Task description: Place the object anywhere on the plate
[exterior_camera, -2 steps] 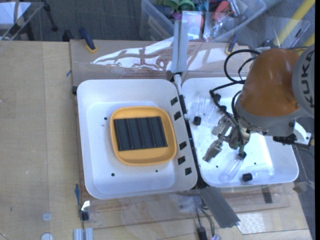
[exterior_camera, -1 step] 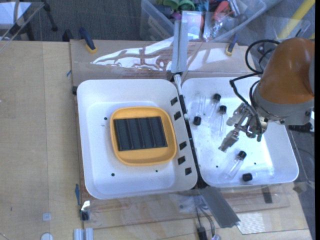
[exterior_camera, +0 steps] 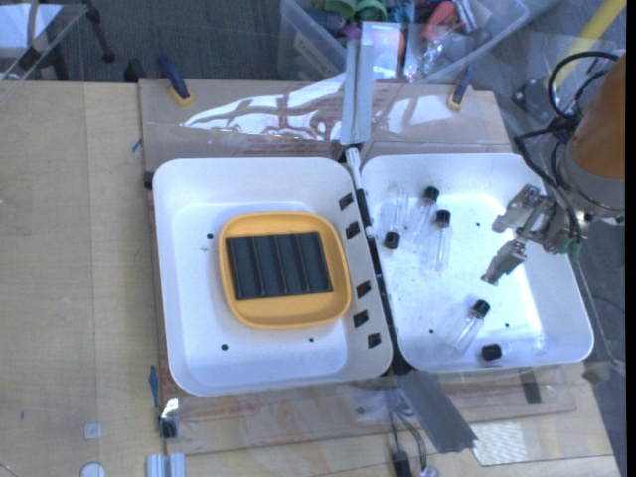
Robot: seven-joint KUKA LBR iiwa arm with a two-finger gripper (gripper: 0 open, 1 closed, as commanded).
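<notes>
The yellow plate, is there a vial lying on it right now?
No, the yellow plate carries just its dark ridged insert; the clear vials lie in the right bin.

The arm point(exterior_camera: 601, 137) is grey with a broad orange band above the wrist, and black cables loop beside it. Its gripper point(exterior_camera: 517, 237) is bare grey metal, built of angular plates, with two slim fingers point(exterior_camera: 500, 264) and a small green part.

Two white bins point(exterior_camera: 179, 266) sit side by side on the bench point(exterior_camera: 70, 266). Behind them, a clear tub point(exterior_camera: 298, 13) holds a colourful jumble, perhaps toys, and two blue-and-yellow clamps point(exterior_camera: 175, 82).
</notes>
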